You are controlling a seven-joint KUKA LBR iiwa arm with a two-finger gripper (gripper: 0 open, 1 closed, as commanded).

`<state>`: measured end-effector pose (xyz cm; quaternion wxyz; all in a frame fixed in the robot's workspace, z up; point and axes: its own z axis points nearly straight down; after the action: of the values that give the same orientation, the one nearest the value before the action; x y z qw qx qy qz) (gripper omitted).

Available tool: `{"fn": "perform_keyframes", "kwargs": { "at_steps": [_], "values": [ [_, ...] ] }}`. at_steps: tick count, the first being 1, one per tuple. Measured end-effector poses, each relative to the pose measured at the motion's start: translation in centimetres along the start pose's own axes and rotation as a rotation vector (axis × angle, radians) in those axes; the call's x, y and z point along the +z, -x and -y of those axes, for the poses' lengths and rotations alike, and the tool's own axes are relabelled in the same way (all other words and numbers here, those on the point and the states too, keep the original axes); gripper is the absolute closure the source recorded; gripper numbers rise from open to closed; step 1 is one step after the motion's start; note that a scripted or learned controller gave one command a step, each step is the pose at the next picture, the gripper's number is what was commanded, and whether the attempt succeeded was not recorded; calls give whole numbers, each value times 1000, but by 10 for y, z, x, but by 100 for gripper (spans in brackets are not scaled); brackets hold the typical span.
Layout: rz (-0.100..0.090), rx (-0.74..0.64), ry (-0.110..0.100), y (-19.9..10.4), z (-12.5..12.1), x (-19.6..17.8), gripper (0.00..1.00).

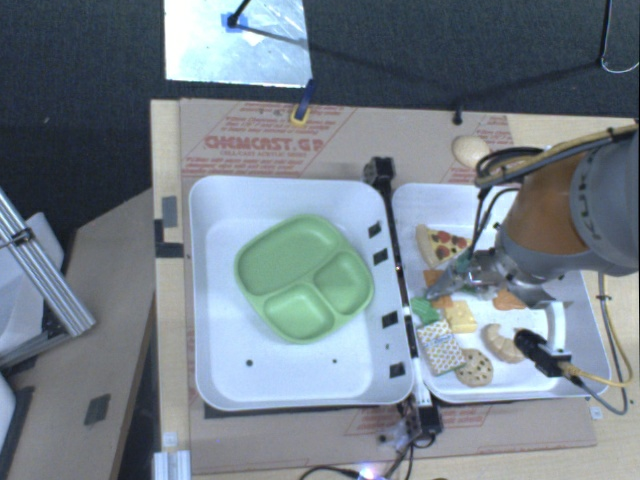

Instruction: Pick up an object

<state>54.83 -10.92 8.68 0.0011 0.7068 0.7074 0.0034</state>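
The right bin (590, 383) holds small toy foods: a pizza slice (441, 242), a yellow cracker (460, 316), a green piece (426, 309), a patterned packet (438, 347), a chocolate-chip cookie (475, 368), a pale croissant-like piece (500, 343) and an orange piece (509, 301). My gripper (447, 279) reaches in from the right and hangs low over the bin's left side, just above the cracker and green piece, below the pizza slice. Nothing shows between its fingers.
The left bin (215, 368) carries a green three-compartment plate (303, 278). A beige round object (468, 149) lies on the cardboard behind the right bin. A black divider with clips (390, 258) runs between the bins. The arm's bulky wrist (550, 218) overhangs the right bin's back.
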Motion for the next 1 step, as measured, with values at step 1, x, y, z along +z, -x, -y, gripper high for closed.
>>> {"fn": "perform_keyframes", "kwargs": {
  "at_steps": [1],
  "values": [
    [5,0,10,2,-3,-14,100]
  ]
}}
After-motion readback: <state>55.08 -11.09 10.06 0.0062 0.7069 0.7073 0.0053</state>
